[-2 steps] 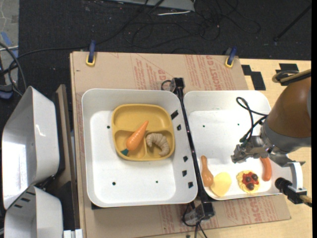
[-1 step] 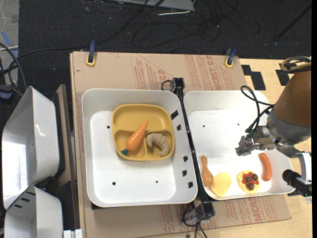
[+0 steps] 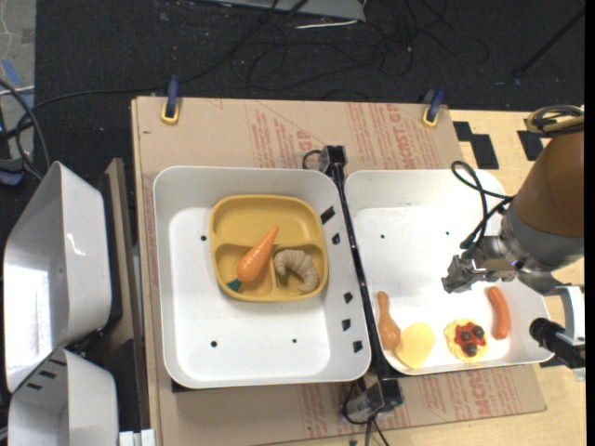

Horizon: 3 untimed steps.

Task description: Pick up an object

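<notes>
The arm is reaching in from the right, and its gripper (image 3: 462,275) is hanging over the right bin (image 3: 409,193), above bare white floor just up and left of a small red sausage (image 3: 500,311). Whether the jaws are spread or pressed together cannot be told from this slanted view — the tip is reading as one dark cluster with nothing visible between it.

The candidates for picking are lying along the right bin's near edge: the sausage, a yellow round piece topped with red and dark bits (image 3: 467,338), a pale yellow disc (image 3: 416,341) and an orange drumstick-like piece (image 3: 386,319) close against the left wall. In the left bin (image 3: 186,249), a yellow divided plate (image 3: 223,221) is holding a toy carrot (image 3: 257,255) and a curled shrimp (image 3: 298,268), well apart from the gripper.

The sausage is looking like the nearest target. To do the step well, the gripper should be centring over the sausage's middle, turning so the jaws close across its narrow width rather than along its length, and descending straight — keeping off the topped piece just beside it and the bin's near wall. A round, smooth toy is likely to squirt out if pinched near an end.
</notes>
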Tool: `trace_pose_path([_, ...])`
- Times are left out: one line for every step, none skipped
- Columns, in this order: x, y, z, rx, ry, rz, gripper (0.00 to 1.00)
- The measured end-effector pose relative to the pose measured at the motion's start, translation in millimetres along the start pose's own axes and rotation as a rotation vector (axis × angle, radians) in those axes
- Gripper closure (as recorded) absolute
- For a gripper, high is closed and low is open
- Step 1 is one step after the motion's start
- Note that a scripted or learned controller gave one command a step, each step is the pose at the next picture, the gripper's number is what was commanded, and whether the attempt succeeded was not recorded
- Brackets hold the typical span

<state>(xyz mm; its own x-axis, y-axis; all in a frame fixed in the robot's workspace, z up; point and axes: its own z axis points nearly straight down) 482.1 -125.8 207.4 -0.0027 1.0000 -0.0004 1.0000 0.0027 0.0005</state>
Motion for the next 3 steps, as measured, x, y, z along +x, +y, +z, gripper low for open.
trace_pose_path([56.5,5.5,-15.0,-0.002,0.001,-0.006,1.0])
trace_pose_path([104.8,-0.7,-17.5,0.001,0.002,-0.006,1.0])
trace_pose_path([158.0,-3.2,-26.8,0.0,0.001,-0.005,1.0])
